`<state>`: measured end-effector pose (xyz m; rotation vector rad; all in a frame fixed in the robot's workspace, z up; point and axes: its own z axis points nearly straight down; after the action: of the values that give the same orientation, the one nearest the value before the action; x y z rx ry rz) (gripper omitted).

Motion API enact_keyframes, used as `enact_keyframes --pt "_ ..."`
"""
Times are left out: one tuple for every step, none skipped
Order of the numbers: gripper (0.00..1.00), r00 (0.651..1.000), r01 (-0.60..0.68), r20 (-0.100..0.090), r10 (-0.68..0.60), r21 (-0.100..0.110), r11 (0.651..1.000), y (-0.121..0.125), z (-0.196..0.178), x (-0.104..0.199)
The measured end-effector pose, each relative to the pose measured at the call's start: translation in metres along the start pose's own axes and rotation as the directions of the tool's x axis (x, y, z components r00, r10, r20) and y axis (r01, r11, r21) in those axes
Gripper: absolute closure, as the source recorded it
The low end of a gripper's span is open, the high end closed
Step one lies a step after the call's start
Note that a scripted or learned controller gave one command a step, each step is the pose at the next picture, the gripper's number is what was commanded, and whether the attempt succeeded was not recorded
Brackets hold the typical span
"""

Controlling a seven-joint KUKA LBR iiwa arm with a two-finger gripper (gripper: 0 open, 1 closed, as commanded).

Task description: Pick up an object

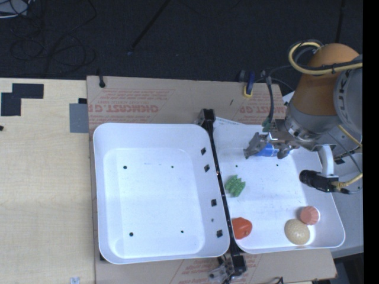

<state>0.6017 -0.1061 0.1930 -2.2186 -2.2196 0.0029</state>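
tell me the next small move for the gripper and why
Probably lift straight up a little. The gripper sits low in the right bin over a small blue object that shows between its fingers, so a short lift would test the grasp.

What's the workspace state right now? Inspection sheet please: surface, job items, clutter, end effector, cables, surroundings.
Surface: two shallow white bins side by side, left bin and right bin, on a cardboard sheet over a light wood bench.
Job's things: all in the right bin: green object near its left wall, red object at the front left, cream ball and pink object touching at the front right, blue object under the end effector.
Clutter: nothing seen.
End effector: end effector low over the blue object; grasp not confirmable.
Cables: yellow loop above the wrist; black cables on the dark floor.
Surroundings: black and grey patches on the bench.
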Motion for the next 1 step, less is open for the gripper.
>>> enact_keyframes --pt "0.00 1.000 -0.004 0.001 0.004 0.006 1.000 -0.0089 0.0764 -0.0458"
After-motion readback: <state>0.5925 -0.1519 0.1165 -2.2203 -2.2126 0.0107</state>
